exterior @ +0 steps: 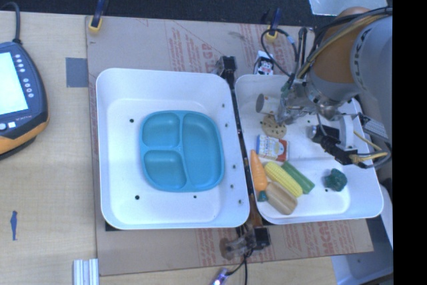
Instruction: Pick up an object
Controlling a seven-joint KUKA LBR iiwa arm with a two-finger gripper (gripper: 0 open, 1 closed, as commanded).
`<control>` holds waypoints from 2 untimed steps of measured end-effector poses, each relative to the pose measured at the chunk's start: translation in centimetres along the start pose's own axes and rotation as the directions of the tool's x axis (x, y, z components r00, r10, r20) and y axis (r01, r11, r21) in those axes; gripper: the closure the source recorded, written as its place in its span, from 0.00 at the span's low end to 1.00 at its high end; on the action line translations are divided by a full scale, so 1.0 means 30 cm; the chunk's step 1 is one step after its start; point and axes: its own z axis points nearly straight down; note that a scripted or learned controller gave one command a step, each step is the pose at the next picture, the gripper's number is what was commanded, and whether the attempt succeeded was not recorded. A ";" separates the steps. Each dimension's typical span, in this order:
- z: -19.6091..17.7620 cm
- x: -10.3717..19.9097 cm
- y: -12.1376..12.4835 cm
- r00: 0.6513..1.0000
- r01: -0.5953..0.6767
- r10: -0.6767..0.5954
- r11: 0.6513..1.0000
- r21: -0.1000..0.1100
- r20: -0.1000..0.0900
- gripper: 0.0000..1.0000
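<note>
Because the toy food lies packed together along the near-left part of the right bin [360, 207], a grab there could easily go wrong: the carrot [257, 171] lies against the bin's left wall, the corn cob [281, 176] touches the green pickle [299, 179] on one side and the bread roll [280, 197] just in front of it, so a gripper coming down on any one of them would likely nudge a neighbour or close on two at once and lose both. A small dark green lump [335, 179] sits apart toward the near-right of the same bin and looks like the easiest pick, though it is small and could slip. Just behind the cluster lies a flat snack packet [272, 147], which gives little to pinch, and past that a tan, holed cracker-like piece [270, 124] and a small grey cylinder [261, 103] near the far-left corner. The gripper [291, 107] hangs low over that far part of the bin, close to the cracker piece; whether its fingers are apart or together I cannot tell, since cables and the wrist crowd the spot, and nothing is seen held. The left bin [113, 143] carries a blue divided plate [181, 150]. On the table [53, 210], far left, rests a handheld control pad [17, 97].
</note>
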 end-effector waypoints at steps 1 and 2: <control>0.000 0.000 0.000 1.000 0.000 0.000 1.000 0.000 0.000 0.00; -0.034 -0.003 0.000 1.000 0.001 -0.001 1.000 0.001 0.001 1.00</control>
